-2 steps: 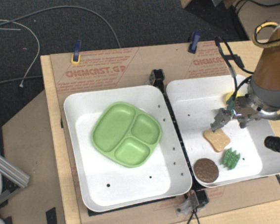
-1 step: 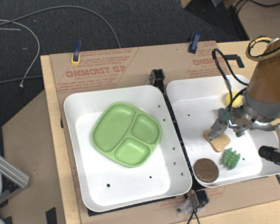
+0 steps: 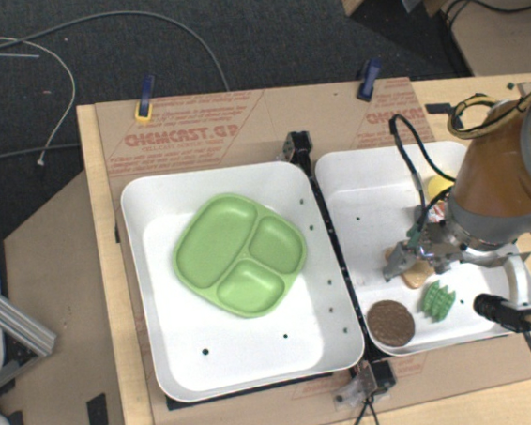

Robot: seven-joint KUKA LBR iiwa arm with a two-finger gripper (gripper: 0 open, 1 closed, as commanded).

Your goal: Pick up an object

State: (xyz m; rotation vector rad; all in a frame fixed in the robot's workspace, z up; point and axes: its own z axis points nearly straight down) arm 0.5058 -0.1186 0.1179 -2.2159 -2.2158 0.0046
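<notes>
My gripper [image 3: 408, 260] is low in the right bin [image 3: 366, 182], near its middle, with the grey and orange arm reaching in from the right. A small tan object [image 3: 414, 277] lies right under and in front of the gripper, partly hidden by it. I cannot tell whether the two touch. A green ridged object [image 3: 437, 301] lies just to the front right of it. At the bin's front edge lies a brown round disc [image 3: 390, 322]. A yellow object [image 3: 440, 186] peeks out behind the arm at the back.
The left bin [image 3: 167, 349] holds a light green divided plate [image 3: 240, 254] in its middle. A black divider with clamps [image 3: 330, 247] runs between the bins. Blue clips [image 3: 146, 97] hold the cardboard at the back.
</notes>
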